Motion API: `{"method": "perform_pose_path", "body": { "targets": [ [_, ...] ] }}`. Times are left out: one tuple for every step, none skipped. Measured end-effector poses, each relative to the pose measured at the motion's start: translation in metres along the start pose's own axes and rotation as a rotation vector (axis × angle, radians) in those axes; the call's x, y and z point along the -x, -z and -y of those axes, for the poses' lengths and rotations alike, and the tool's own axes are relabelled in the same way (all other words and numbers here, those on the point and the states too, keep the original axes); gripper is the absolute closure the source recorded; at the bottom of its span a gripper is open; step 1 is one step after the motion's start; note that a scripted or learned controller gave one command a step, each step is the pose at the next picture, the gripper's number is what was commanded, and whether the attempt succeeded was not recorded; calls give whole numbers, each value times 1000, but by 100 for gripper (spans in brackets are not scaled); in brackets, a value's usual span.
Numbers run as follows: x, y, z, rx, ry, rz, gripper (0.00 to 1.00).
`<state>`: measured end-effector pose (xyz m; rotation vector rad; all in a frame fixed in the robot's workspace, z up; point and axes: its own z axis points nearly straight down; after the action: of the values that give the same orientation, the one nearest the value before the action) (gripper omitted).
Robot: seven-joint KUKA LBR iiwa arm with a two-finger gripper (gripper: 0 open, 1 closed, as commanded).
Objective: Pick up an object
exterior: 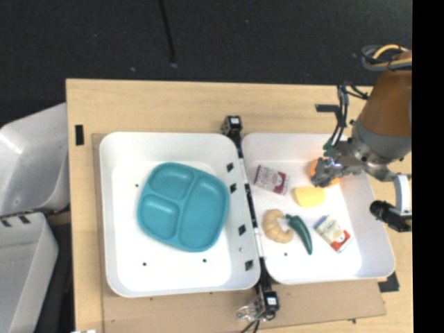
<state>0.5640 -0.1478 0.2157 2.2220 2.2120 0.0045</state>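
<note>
Gripper (325,173) sits low over the far part of the right bin (368,262), at the end of the arm (388,113) that comes in from the right. Whether it is released or clenched cannot be told; its tip is a small dark mass, with something orange (331,177) pressed against it that is too blurred to name. It sits just beside the yellow block (309,196), at that block's far edge; contact between them cannot be made out.

The right bin holds five loose things. A packet (270,179) with a dark red label lies near the divider (245,207). The yellow block lies about mid-bin. Nearer the camera, a croissant (278,226) touches a green pepper (300,232), which lies aslant along its right side. A small carton (332,232), white with blue and red, lies apart to the right of the pepper.

The left bin (121,255) holds one teal tray (184,206) with three compartments, lying flat near its middle.

The arm's orange band and grey wrist hide the right bin's far right corner. A dark fitting (388,212) juts over that bin's right rim; its form is hard to read.
</note>
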Motion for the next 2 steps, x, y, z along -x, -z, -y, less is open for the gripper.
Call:
{"method": "perform_pose_path", "body": {
  "targets": [
    [-3, 51, 7, 0, 7, 0, 100],
    [-47, 43, -19, -5, 11, -3, 100]
  ]
}}
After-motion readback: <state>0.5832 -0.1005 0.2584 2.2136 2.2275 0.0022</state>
